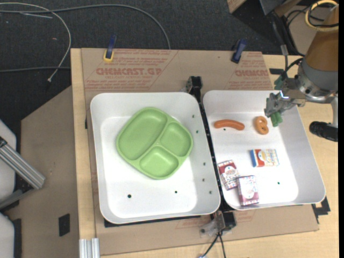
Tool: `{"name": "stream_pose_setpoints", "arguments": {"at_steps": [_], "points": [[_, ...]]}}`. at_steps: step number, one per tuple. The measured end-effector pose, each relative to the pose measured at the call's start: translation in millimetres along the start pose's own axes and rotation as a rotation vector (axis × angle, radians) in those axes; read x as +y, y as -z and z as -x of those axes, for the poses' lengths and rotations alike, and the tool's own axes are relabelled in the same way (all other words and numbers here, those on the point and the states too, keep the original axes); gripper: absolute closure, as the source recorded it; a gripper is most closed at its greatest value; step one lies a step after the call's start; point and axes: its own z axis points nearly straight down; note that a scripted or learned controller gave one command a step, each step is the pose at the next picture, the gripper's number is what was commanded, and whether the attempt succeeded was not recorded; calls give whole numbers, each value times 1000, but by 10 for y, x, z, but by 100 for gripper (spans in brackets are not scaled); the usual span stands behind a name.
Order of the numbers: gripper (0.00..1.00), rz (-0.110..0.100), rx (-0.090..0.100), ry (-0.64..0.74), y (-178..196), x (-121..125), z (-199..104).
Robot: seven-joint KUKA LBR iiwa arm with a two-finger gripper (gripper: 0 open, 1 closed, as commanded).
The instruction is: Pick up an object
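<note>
Gripper above right bin's far edge, its grip impossible to tell, pretzel just beside it, sausage to the left, three small cartons nearer, green plate in left bin

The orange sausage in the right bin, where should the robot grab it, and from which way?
Probably around the middle of the sausage, coming straight down from above. It lies flat and long, running left to right on the bin floor, so closing across its narrow width should fit best. Nothing touches it; the pretzel sits apart to its right, near the gripper.
</note>
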Motion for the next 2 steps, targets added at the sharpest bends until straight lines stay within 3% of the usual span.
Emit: {"name": "stream_pose_setpoints", "arguments": {"at_steps": [2], "points": [[100,-5,4,5,118,-428,-1071]]}}
